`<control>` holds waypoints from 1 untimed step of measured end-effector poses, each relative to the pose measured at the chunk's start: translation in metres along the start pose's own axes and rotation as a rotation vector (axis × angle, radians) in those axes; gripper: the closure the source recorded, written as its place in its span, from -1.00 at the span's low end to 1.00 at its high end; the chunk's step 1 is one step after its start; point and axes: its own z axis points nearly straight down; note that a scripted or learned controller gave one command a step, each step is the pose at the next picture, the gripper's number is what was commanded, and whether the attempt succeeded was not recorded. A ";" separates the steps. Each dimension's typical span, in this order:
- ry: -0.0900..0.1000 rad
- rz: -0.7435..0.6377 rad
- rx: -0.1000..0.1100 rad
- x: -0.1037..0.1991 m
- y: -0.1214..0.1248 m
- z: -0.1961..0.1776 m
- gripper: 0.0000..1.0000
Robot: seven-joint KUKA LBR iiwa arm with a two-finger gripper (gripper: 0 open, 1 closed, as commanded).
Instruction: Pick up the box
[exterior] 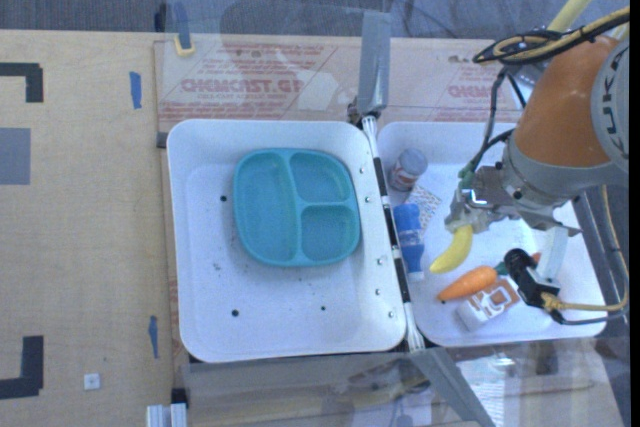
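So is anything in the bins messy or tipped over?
A bit. In the right bin, the small box lies tilted at the front, with the carrot resting against it. The can looks tipped on its side. The teal plate sits flat.

Grey KUKA arm w/ broad glossy orange band above wrist; part of black lettering shows on pale grey casing at far right. Grey metal wrist block below, lit w/ a small bluish-white glint. Black cables w/ yellow stripe loop over top of arm; thin black cable hangs beside wrist.
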 end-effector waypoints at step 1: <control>0.000 -0.040 0.001 -0.005 -0.007 0.000 1.00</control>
